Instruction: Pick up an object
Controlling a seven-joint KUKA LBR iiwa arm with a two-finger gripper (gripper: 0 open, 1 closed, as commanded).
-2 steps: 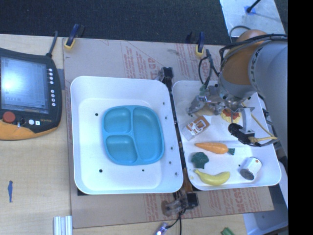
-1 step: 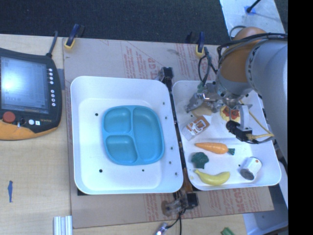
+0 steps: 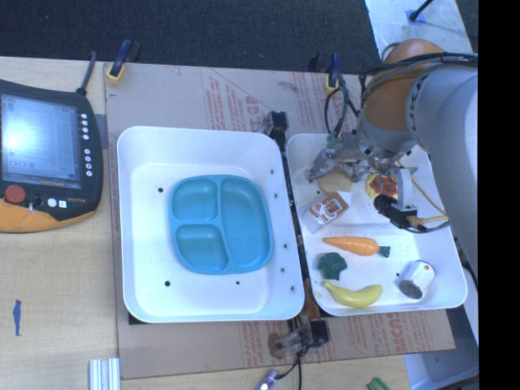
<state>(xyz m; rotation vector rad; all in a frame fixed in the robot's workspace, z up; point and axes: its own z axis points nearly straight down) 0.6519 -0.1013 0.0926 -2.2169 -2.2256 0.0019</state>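
Carrot (image 3: 351,245): orange with a green stub at one end, flat on the floor of the right bin (image 3: 439,258), roughly at its middle. Just below the carrot in the view, toward its left end: a small dark-green broccoli (image 3: 331,263). Further below the carrot, near the bin's lower rim: a yellow banana (image 3: 353,296), curved and lying flat, close to the broccoli. Down and to the right of the carrot: a white can (image 3: 415,279) on its side, dark mouth showing. Just above the carrot's left end: a small brown-and-white packet (image 3: 327,210), tilted and not touching it. Above the carrot's right end: a red-and-yellow item (image 3: 382,185), too blurred to name.

Well above the carrot, past the packet: the gripper (image 3: 340,166), low over the bin's upper part, with a pale tan lump (image 3: 335,182) right under it, possibly touching. Cannot tell whether released or clenched, nor whether anything is grasped; too small and cluttered with cables.

Up and to the right of the carrot: the grey arm (image 3: 447,136) with its orange band (image 3: 390,108). Well left of the carrot, across the meeting rims: the left bin (image 3: 142,242), holding a blue divided plate (image 3: 221,223) with three compartments. Far left of the carrot, off the cardboard: a control pendant (image 3: 45,157) with a lit screen.
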